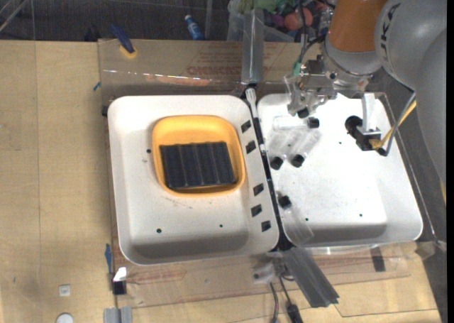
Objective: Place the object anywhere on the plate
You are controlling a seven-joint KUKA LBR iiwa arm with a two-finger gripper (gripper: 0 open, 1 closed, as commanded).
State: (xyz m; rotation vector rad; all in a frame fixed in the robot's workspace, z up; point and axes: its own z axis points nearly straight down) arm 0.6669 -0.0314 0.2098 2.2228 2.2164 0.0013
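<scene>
While end effector (303,111) hovers, plate (196,127) (orange) waits.

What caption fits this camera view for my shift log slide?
KUKA arm's end effector poised over the right bin near a pale wheeled object; yellow plate with dark ridged insert waits in the left bin.

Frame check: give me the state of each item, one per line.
Plate: orange, in left bin, flat, with a dark ribbed slab on it.
Slab: lying flat on the plate.
Clear object: lying in right bin, near the divider, not on the plate.
Pincer: over right bin, above the clear object.
Left bin: holds the plate.
Right bin: holds the clear object.
</scene>
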